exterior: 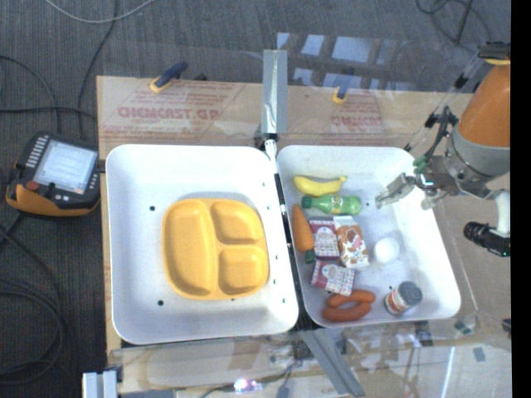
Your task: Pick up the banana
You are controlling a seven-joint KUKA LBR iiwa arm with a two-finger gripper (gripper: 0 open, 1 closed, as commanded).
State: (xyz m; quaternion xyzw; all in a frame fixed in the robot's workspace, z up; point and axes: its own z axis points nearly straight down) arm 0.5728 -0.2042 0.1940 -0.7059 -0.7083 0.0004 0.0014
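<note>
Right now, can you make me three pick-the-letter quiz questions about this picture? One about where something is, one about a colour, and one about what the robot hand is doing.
1. Where does the curved yellow banana lie?
A. on the yellow divided tray
B. at the far end of the right white bin
C. on the floor

2. What colour is the bottle touching the banana?
A. green
B. blue
C. black

3. What is the two-finger gripper doing?
A. gripping the banana
B. pressing on the tray
C. hanging over the right bin, apart from the banana

Answers:
1. B: the banana sits in the right white bin, near its far wall.
2. A: the bottle beside it is green.
3. C: bare bin floor separates the gripper from the banana.
</note>
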